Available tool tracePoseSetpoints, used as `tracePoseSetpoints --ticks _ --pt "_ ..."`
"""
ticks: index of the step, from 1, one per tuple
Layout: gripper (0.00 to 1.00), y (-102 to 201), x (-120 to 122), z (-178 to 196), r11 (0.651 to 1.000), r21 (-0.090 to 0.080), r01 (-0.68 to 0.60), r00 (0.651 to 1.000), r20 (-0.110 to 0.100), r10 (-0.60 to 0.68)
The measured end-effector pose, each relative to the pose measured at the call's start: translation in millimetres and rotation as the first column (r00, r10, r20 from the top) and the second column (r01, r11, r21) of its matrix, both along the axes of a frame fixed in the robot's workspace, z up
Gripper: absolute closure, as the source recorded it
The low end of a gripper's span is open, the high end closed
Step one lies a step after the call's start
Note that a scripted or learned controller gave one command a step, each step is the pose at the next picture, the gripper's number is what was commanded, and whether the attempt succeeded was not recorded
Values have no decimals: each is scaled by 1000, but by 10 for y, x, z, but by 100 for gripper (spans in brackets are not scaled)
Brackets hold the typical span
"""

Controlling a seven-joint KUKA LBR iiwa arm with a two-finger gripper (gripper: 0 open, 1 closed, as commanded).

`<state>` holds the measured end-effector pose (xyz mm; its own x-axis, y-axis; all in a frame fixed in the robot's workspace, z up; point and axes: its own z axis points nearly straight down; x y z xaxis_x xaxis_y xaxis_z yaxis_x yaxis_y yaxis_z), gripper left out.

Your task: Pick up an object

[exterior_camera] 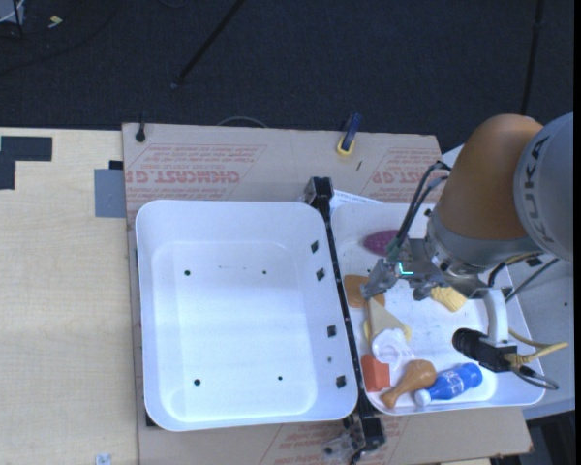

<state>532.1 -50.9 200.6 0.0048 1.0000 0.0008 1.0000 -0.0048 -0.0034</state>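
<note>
Table (48,308) carries two white bins. Left bin (232,308) bare. Arm (494,192) over right bin (523,395); pincer (382,284) low among clutter, state cannot tell. Below it: blue bottle (455,383), toy drumstick (410,380), orange block (375,372).

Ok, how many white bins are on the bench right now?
2. The left bin sits mid-bench. The right bin lies beside it, touching along the middle divider, partly covered by the arm and its gripper.
</note>
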Motion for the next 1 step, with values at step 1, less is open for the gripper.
tracePoseSetpoints --ticks 1 --pt "0 -366 -166 -1178 1000 -2 1 1000 0 -1"
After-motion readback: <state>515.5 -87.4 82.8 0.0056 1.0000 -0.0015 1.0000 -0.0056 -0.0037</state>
